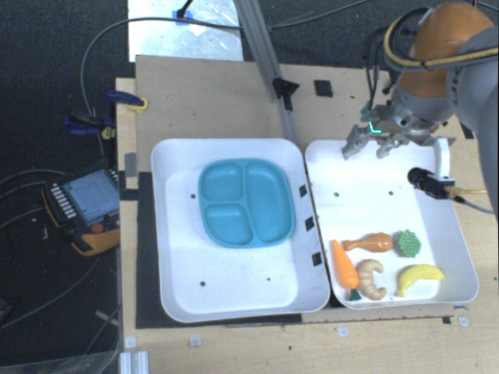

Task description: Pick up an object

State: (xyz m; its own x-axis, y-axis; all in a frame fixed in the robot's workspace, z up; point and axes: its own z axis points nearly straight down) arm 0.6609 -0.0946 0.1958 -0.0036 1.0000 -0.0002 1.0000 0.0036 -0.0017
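Hovering jaws [366,148], right bin's [374,197] far edge

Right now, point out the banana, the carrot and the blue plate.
banana [419,277]: camera view, middle of its yellow curve.
carrot [344,265]: camera view, middle of the orange body.
blue plate [246,202]: camera view, ridge between its compartments.

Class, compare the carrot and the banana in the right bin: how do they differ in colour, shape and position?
The carrot is orange and straight, tapering; the banana is yellow and curved. The carrot lies against the right bin's left wall, pointing up and down the view; the banana lies crosswise near its lower right corner. Both are toy foods lying flat, far from the hand.
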